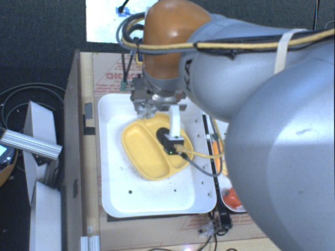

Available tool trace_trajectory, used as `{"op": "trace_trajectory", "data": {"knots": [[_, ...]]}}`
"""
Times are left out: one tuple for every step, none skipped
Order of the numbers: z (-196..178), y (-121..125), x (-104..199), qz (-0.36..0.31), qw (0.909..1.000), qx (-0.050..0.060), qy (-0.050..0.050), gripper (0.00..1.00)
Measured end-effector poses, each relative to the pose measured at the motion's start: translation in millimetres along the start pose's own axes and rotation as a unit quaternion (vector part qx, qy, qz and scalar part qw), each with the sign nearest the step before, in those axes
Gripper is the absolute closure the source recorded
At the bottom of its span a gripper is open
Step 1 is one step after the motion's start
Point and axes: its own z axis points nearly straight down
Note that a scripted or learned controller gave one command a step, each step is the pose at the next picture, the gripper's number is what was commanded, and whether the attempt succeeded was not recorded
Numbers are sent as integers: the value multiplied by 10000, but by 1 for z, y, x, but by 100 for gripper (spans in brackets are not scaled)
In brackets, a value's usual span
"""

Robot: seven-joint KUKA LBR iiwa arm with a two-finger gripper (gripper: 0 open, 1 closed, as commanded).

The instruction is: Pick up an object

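Nearest, on the arm's side of the yellow divided dish [142,151], an orange object [233,198] peeks out from under the grey arm [272,119]. The dish itself lies flat on the floor of the left white bin [152,205], not lifted. At the dish's far edge the pincer [153,107] hangs low; whether it is spread or pressed together cannot be told. Judged from this, the approach looks done, while grasp and lift remain

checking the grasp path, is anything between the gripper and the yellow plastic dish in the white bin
Nothing visible does. The gripper sits directly over the far rim of the yellow oval plastic dish, which lies in the shallow white bin.
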Motion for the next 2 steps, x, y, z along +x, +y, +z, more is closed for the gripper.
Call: {"op": "trace_trajectory", "data": {"knots": [[-11,1,0,-33,10000,-5,-1,100],[21,-15,3,24,10000,16,-4,100]]}}
